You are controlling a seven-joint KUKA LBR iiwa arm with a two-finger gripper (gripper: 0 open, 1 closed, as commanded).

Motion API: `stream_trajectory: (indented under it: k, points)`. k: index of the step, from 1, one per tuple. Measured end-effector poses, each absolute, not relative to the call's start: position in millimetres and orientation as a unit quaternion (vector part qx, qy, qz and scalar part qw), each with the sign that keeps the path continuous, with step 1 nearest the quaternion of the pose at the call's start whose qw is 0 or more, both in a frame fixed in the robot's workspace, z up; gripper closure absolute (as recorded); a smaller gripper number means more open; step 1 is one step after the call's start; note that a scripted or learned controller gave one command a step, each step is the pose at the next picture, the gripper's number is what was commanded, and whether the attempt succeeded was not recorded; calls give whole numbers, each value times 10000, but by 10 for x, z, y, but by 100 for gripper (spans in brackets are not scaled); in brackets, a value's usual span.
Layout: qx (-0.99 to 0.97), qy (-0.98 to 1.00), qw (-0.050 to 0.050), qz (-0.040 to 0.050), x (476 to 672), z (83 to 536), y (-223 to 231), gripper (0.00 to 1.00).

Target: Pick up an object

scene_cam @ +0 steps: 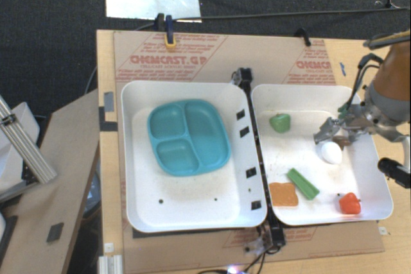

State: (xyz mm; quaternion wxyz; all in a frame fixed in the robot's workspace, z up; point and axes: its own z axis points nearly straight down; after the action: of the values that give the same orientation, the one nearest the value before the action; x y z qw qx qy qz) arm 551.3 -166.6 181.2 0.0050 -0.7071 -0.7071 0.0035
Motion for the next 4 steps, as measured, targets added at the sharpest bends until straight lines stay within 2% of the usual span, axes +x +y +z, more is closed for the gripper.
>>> stream_trajectory:
  k: [1,3,4]
  points:
    - [-7060,-7082,-5,-3,5545,1889,-1662,0]
    - [-7064,-7078,0,-2,5576,867,-1655,0]
    - [-7067,-7075,-4,-5,5585,849,-1654,0]
